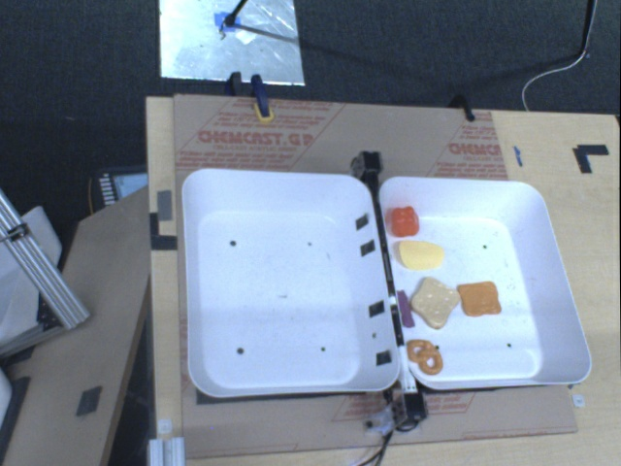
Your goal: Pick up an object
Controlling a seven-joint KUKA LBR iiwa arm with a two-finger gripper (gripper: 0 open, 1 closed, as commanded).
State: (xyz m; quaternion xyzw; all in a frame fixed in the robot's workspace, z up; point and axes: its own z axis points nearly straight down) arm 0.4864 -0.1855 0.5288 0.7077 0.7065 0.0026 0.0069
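From above, five small toys sit close together in the right bin (543, 231), against its left wall, with the red block (404, 221) at the far end and the pretzel (425, 356) nearest, so the arm must reach left across the bin.

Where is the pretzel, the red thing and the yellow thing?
Pretzel (425, 356): camera view, on the middle of its twisted loops.
Red block (404, 221): camera view, on its top face.
Yellow piece (421, 254): camera view, on the centre of its rounded top.
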